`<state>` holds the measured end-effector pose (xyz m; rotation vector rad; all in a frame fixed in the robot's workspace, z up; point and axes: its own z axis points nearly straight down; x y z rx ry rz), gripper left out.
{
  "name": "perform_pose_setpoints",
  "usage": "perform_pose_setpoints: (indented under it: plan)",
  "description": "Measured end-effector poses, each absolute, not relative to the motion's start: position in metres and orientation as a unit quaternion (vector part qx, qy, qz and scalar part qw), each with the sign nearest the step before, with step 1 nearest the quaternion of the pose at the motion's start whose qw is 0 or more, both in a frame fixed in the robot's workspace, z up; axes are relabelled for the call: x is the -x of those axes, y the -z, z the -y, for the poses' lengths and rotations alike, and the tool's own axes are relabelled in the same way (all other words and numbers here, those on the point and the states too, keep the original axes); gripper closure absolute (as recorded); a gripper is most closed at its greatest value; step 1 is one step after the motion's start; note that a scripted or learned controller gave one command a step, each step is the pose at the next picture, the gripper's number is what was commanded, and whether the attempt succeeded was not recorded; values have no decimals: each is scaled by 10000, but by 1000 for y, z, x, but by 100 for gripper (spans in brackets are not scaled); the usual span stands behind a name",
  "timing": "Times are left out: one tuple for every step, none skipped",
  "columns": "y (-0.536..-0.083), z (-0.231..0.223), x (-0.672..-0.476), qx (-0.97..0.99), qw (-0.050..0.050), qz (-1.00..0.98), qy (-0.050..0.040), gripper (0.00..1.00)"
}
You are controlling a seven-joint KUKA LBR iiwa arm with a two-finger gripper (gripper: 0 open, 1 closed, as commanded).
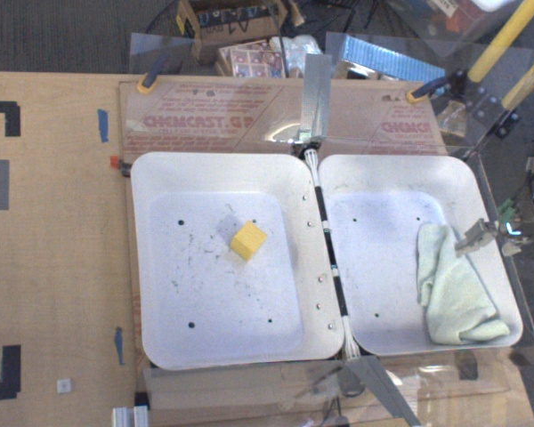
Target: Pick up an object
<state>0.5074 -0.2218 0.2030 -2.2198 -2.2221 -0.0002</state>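
Two shallow white bins sit side by side across the lower middle of the frame. In the left bin (160, 327), a small yellow block (247, 241) lies alone near its centre. In the right bin (383, 185), a pale green cloth (454, 296) lies crumpled along the right wall. At the cloth's upper right edge is the gripper (485, 234); whether it is spread or closed cannot be told.

slim grey metal gripper (477, 236) (2 fingers), small green spot behind it, dark wrist.
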Motion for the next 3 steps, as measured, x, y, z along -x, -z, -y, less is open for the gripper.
perform_pose_setpoints:
  plan:
    - [-89,183,-482,7716,-53,6361,28,0]
    - [-100,185,-483,7724,-95,6350,32,100]
    - [-229,215,-480,8107,-1,5854,-4,100]
